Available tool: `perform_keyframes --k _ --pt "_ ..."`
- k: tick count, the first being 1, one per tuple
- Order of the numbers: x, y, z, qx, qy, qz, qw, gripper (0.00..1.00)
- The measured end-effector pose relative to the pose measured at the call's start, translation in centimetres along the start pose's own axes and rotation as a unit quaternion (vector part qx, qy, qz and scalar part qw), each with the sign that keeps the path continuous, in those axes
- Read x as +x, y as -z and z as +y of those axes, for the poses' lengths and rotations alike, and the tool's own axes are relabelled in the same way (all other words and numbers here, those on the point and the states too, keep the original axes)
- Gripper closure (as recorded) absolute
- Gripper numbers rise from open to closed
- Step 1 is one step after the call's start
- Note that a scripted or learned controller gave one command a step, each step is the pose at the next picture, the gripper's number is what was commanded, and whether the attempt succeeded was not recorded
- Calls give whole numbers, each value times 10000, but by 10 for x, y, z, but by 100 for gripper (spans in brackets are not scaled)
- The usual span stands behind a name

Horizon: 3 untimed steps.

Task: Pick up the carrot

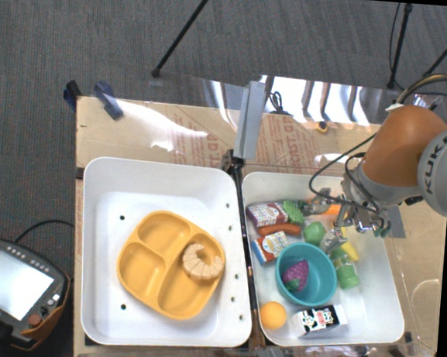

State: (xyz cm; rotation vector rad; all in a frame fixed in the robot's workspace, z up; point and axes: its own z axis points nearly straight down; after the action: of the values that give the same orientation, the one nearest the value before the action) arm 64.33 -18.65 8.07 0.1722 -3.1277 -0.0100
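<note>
Both white bins (97, 202) look like smooth, glossy plastic. The yellow divided plate (145, 272) in the left bin is matt plastic, the teal bowl (323, 287) smooth plastic. The bench top (173, 134) looks like shiny taped cardboard.

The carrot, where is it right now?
The carrot lies at the far end of the right bin, just left of the gripper and right of the green-topped carton.

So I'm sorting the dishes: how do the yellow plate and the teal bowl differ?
The yellow plate is wide, shallow and split into compartments; the teal bowl is smaller, round and deeper. The plate lies in the left bin and holds a pastry ring; the bowl lies in the right bin and holds a purple item. Both sit upright.
</note>
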Motion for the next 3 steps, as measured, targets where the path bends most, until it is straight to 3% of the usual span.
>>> perform_keyframes --k 1,2,3 --pt "-4 13 2 7 29 -43 10000 100" --pt "-4 110 13 45 214 -95 9997 100" --pt "59 13 58 28 -170 -48 9998 100"
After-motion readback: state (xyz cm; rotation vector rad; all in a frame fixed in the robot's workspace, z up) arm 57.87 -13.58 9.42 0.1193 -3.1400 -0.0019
